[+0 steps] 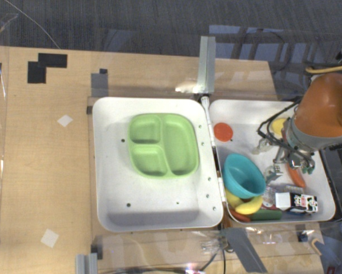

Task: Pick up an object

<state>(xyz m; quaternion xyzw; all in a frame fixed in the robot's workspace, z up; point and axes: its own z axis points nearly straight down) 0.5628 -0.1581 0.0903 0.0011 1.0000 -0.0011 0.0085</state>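
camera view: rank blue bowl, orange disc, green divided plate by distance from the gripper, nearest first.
Measured from the gripper in the right bin:
1. Blue bowl, just to its left in the picture, same bin.
2. Orange disc, farther left and up, near the divider.
3. Green divided plate, in the left bin, clearly farthest.

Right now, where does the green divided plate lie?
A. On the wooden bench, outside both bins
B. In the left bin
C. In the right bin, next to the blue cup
B: the green divided plate lies flat in the left bin, apart from the blue cup.
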